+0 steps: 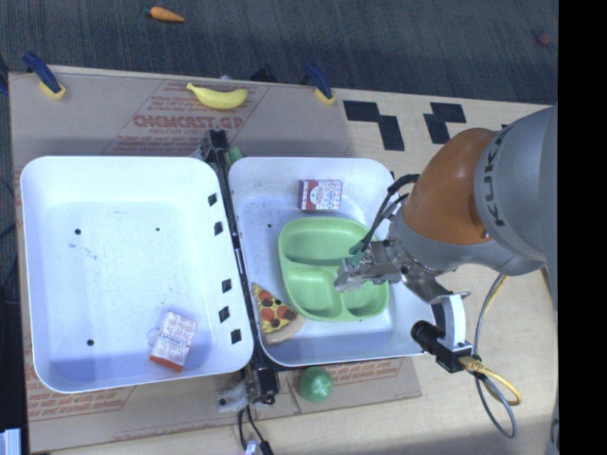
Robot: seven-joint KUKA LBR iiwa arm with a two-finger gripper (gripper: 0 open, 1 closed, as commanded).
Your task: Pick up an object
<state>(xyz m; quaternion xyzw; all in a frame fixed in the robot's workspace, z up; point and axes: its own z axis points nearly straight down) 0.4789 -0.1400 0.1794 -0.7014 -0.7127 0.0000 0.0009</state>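
My gripper hangs low over the right side of a green divided plate in the right bin; whether it touches the plate is unclear. A small red box lies just beyond the plate at the bin's far wall. A pizza slice rests at the near left corner of the same bin. In the left bin, a red and white packet lies near the front wall. The grey arm with its orange band covers the right bin's right edge.
A yellow banana lies on the cardboard behind the bins. A green ball sits outside the front of the right bin. Blue clamps hold the cardboard's far edge. An orange carrot lies on the dark floor.
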